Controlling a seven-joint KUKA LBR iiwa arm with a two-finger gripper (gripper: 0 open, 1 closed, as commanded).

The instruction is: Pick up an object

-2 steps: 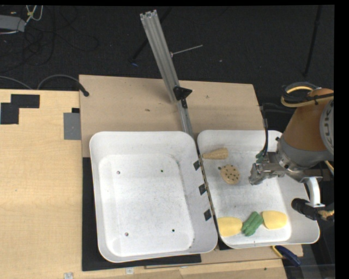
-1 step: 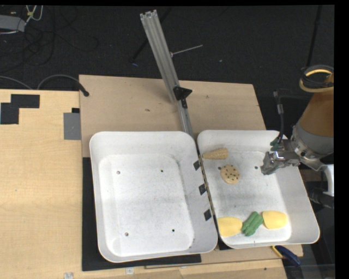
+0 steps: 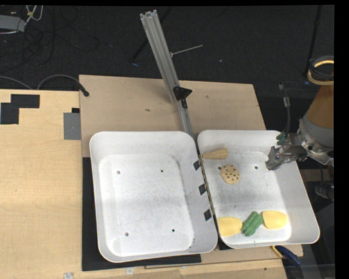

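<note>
On the surface (image 3: 136,103), the left bin (image 3: 103,150) lies beside the right bin (image 3: 294,185), which holds a tan cone (image 3: 215,154), a cookie (image 3: 230,174) and, along its near edge, a yellow piece (image 3: 229,225), a green piece (image 3: 251,223) and another yellow piece (image 3: 275,219). The claw (image 3: 274,159) hangs over the right bin's far right part, well apart from them all. Whether it is apart or together I cannot tell.

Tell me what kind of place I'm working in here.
Likely a robotics lab test bench: two shallow white bins side by side, toy food such as a cookie in the right one, a metal mounting rail, and loose cables on the dark floor.
</note>
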